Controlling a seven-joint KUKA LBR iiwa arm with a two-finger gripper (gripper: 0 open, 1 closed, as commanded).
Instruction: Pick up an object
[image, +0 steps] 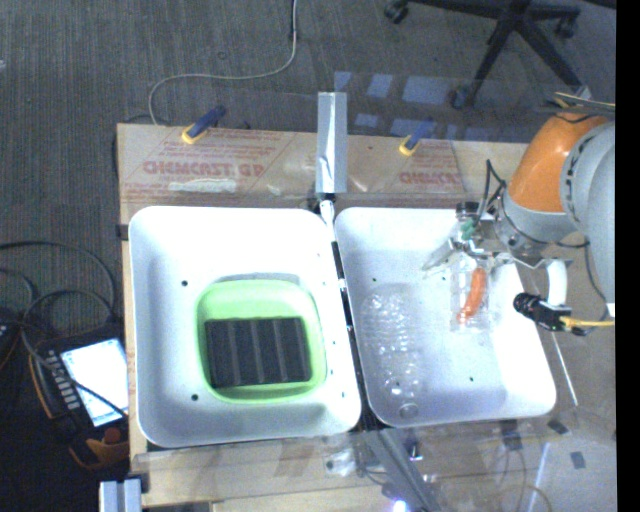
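Note:
An orange stick-shaped item in a clear plastic wrapper (474, 292) is in the right bin (520, 400), near its far right side. My gripper (469, 236) hangs directly over the wrapper's upper end, and the crinkled plastic reaches up to it. Whether the wrapper is gripped or just lies beneath is unclear. A clear, bumpy plastic object (394, 330) lies in the middle of the right bin, to the left of the gripper. In the left bin (160, 260) sits a light green tub (258, 345) with a dark ribbed insert.
The divider between the two bins (338, 290) runs just left of the clear object. A grey post (330, 150) stands behind the bins. Two clamps with blue and yellow handles (203, 124) hold the board at the back.

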